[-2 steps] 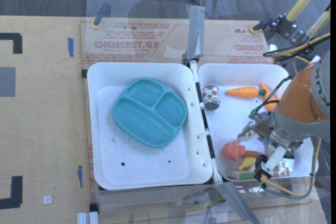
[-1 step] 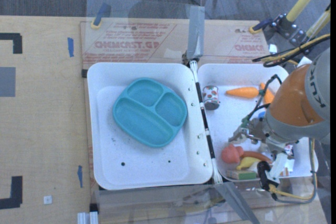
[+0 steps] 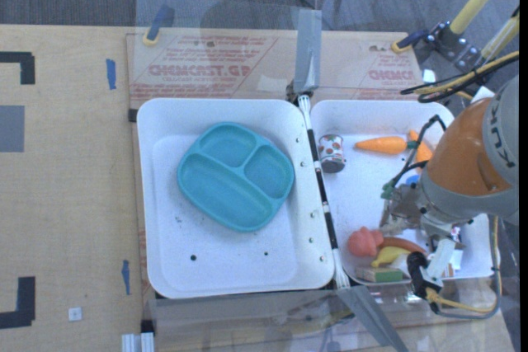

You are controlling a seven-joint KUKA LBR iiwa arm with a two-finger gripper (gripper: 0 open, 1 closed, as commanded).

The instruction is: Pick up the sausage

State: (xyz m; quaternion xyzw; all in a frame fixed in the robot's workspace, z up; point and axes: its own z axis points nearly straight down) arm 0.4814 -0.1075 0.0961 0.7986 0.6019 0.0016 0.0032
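You are looking down on a tabletop (image 3: 66, 202) that carries two shallow white bins side by side. The left bin (image 3: 165, 276) holds a teal divided plate (image 3: 236, 176), lying flat near its middle and turned at a slant to the bin's walls.

The right bin (image 3: 351, 198) holds the rest. A small spotted cup (image 3: 332, 152) stands near its far left corner, just beside the wall shared with the left bin. An orange carrot (image 3: 381, 145) lies to the right of the cup, with its thick end toward the arm.

In the near part of the right bin you see a tight cluster of toy food. A round red piece (image 3: 363, 242) sits on the left of it. Next to that piece a slim reddish piece, which looks like the sausage (image 3: 404, 244), lies along the top of a yellow piece (image 3: 386, 257). A green piece (image 3: 388, 276) lies by the near wall.

The arm (image 3: 470, 157) reaches in from the right, its orange band over the right side of this bin. The tool (image 3: 398, 218) hangs just above the cluster, close over the sausage. From this angle you cannot tell whether the tool is wide or narrow, and you see nothing held in it. The sausage lies in the bin among the other pieces.
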